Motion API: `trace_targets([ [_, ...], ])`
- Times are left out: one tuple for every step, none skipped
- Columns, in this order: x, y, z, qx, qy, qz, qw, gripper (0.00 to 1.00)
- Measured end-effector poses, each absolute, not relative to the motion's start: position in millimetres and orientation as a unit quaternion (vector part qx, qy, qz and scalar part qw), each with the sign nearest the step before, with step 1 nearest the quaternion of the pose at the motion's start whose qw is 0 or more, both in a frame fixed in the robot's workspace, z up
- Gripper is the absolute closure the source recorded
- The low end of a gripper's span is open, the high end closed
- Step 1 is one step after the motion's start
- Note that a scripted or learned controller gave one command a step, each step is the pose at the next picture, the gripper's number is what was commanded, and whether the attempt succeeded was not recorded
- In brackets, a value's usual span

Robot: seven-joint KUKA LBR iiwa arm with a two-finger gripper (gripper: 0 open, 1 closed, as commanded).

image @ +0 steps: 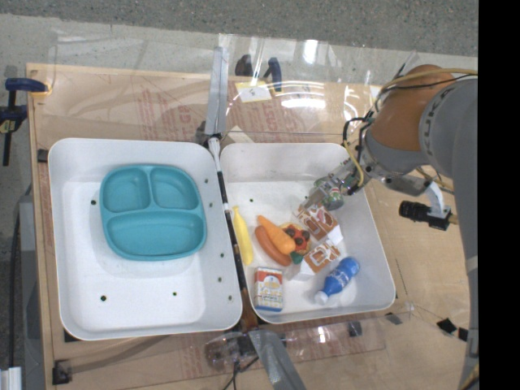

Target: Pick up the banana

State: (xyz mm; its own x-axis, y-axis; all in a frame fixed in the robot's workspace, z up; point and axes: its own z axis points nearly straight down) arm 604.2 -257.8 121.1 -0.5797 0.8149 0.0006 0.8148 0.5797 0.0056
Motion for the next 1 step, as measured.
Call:
trace_targets([
  [597.0, -189.4, 166.5, 0.456, 0.89, -0.0001, 0.001, 0.0],
])
